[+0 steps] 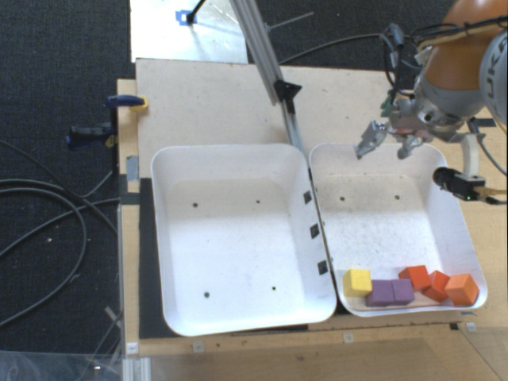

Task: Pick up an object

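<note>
The grey arm with its orange band (470,14) reaches in from the right, wrist bent downward. Its two-finger metal gripper (389,143) hangs with fingers spread apart, nothing between them.

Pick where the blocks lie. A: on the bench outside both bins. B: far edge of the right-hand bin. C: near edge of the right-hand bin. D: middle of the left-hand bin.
C: the yellow block, purple block and orange blocks line the near wall of the right-hand bin.
</note>
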Controlling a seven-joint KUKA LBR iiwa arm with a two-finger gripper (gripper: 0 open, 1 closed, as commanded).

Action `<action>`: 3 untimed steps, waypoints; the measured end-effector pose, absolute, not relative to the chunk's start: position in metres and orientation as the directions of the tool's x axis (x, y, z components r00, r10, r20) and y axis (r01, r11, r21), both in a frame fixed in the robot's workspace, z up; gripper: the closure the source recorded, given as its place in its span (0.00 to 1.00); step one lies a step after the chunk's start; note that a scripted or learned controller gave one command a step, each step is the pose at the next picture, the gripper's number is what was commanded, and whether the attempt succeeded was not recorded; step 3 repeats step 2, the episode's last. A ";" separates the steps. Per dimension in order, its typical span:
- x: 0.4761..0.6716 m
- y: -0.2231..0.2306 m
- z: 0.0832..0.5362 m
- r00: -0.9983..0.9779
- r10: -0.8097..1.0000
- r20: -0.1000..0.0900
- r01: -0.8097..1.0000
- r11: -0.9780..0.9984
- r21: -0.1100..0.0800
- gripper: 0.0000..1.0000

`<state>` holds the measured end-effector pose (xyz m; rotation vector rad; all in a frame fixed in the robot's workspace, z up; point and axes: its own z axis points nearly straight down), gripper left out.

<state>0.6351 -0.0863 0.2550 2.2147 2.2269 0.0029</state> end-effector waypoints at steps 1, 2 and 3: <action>0.649 -0.125 0.126 0.000 1.000 -0.001 1.000 0.000 -0.005 0.00; 0.643 -0.169 0.089 0.003 1.000 -0.002 1.000 -0.003 -0.001 0.00; 0.643 -0.169 0.089 0.003 1.000 -0.002 1.000 -0.003 -0.001 0.00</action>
